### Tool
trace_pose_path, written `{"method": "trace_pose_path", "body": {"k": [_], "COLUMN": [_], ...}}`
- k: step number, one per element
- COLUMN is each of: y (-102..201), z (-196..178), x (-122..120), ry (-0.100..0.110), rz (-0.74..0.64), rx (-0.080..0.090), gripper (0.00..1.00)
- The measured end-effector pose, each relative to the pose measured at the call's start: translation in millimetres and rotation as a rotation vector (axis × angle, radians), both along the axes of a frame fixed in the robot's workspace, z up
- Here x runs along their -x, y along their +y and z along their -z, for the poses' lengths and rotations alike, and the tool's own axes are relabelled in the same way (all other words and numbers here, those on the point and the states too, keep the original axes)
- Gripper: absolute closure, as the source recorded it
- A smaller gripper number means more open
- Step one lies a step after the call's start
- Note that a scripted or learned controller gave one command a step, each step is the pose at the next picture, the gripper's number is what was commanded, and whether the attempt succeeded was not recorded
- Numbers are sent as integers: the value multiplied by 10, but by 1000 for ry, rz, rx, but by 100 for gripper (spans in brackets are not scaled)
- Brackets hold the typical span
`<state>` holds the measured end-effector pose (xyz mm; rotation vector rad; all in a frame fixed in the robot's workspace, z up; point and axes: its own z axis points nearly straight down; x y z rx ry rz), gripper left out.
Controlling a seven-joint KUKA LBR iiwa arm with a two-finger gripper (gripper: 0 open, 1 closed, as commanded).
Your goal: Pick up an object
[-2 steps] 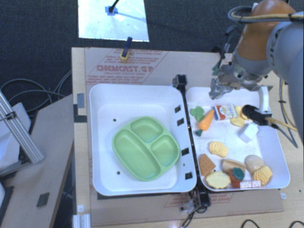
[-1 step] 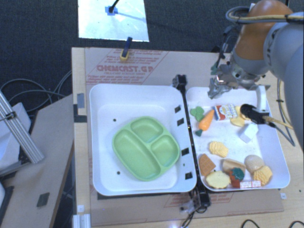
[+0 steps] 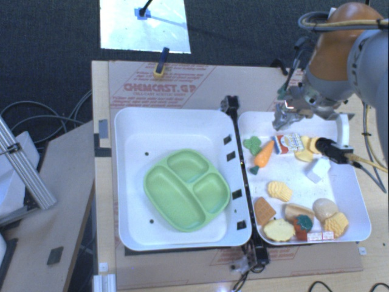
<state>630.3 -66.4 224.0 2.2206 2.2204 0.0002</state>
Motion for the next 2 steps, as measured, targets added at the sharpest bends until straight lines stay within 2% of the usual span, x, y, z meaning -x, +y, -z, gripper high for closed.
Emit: {"method": "trace_pose_path", "body": {"k": [1,2], "y": [111,137], "z": [58,-9], "x": [-145,-63], "ry": [-3,-1], "rz": [-5,-5], "rx": [0,0], "gripper": [100,100]}}
